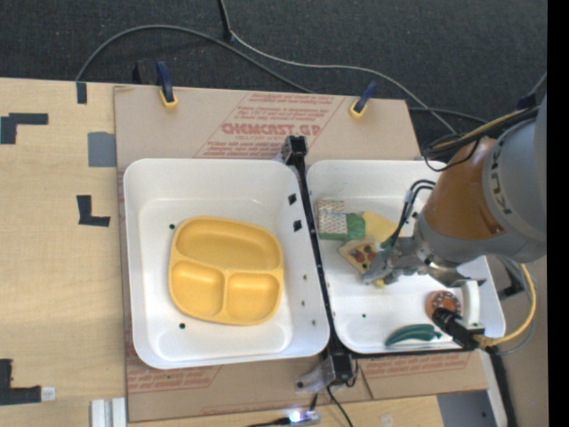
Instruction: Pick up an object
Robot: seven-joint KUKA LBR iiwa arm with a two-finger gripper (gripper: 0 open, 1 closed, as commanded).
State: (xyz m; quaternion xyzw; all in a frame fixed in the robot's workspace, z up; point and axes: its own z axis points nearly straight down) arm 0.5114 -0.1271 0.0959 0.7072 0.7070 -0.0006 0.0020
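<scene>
My gripper [385,270] is low inside the right bin [351,178], reaching in from the right. It sits right against a small brown patterned piece [358,255], at that piece's lower right edge. Just beyond lie a green and checkered item [339,221] and a yellow piece [380,229], partly hidden by the wrist. A dark green curved object [412,334] lies near the bin's front edge. A small round orange-brown object [442,303] rests beside it, to the right. Whether anything is held is hidden by the gripper body.
The left bin [142,194] holds a yellow divided plate [226,269]. A black divider [308,229] runs between the bins. Cardboard [267,123] with two clamps lies under them, and cables cross the dark floor behind.
</scene>
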